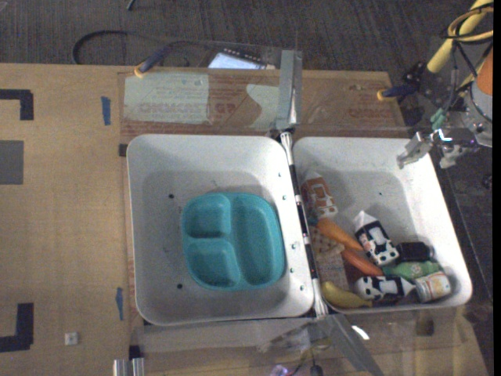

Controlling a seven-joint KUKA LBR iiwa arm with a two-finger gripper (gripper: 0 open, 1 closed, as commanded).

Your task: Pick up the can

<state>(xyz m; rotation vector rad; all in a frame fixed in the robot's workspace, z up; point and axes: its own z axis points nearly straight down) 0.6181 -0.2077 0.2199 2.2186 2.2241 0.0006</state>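
The hand (pixel 423 144) is hanging over the far right corner of the right bin (pixel 438 198), just inside its rim. At this size the view is not showing whether it is released or clenched, so I cannot tell. Nothing is showing in its grip.

The can (pixel 318 197), which I am taking to be the brownish cylinder with the pale label (the picture is soft, so that reading is somewhat tentative), is lying in the same bin on the opposite side. It is sitting just beside the wall that the right bin shares with the left bin (pixel 156 163). From the hand, the can is lying well apart toward the view's left and somewhat nearer the camera, so the coming move is looking like a crossing of the bin's open far half.

The can's long axis is running roughly along that shared wall, from far to near. A grasp across its width would therefore be closing with one side next to the wall, where room is looking tight.

A carrot (pixel 345 246) is lying just beyond the can's near end, pointing off toward the crowded near corner. An approach from the far side is looking cleaner.
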